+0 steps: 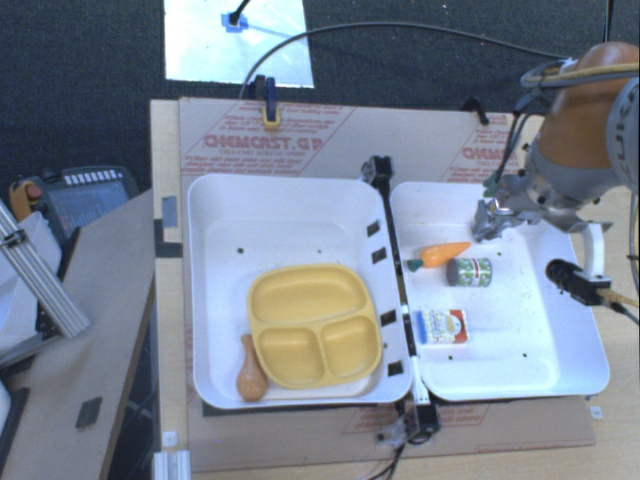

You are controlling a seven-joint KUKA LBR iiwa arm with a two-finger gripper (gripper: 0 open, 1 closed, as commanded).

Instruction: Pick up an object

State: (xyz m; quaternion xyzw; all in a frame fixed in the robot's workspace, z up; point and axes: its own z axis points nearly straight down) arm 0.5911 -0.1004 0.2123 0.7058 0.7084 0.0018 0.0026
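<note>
Carrot lies just below the claw, whose grip I cannot tell.

In the right bin, the carrot, the small can and the flat packet crowd the left half near the divider, leaving bare floor toward the right and near walls. In the left bin, the yellow divided plate and wooden spoon fill the near part; the far half lies open.
</note>
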